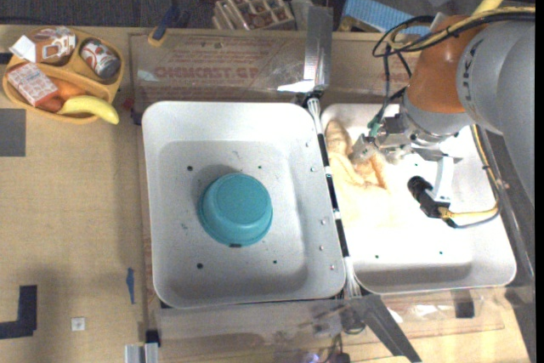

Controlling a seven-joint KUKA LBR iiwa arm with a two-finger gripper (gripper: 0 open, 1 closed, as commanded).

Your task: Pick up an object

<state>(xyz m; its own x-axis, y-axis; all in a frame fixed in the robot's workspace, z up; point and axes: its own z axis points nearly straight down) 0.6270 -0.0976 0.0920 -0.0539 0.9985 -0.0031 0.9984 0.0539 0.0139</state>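
Right bin [442,268] has open floor toward near edge; gripper [367,150] hangs at its far-left corner, close to divider wall. Pale tan lumpy object [353,164] lies just under/beside it, touching unclear; can't tell jaw opening or any hold. Left bin [170,140] holds upturned teal bowl [236,209], smooth, round, w/ room all around.

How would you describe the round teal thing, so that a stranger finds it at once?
Look at the left white bin of the two on the bench. Near its middle sits a teal plastic bowl, turned upside down. Nothing else lies in that bin, and the pale objects lie in the right bin under the gripper.
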